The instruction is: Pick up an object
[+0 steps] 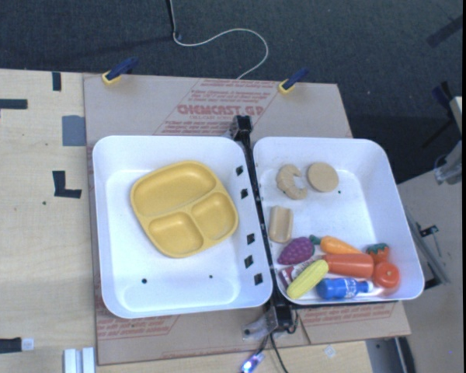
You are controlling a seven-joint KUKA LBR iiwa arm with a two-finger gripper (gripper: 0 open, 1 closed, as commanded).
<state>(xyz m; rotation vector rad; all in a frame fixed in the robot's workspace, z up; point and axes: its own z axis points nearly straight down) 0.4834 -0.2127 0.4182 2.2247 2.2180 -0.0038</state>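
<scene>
Toys lie in the right bin [388,169], none lifted yet. Claw state: cannot tell, so its bearing to any toy can't be judged; the arm would enter from the right, nearer this bin. Along the front wall, tightly packed and touching: corn [307,278] lying diagonal, blue bottle [343,288], orange sausage [348,265], carrot [339,246], tomato [386,275], grapes [296,249]. Little finger room between them. Better candidates, in my judgement: cookie [322,177] and bitten biscuit [292,182] at the back, just beside each other with bare floor around; tan block [280,224], long axis running front to back, close to the divider. Left bin [109,208] holds a yellow tray [185,207].
</scene>
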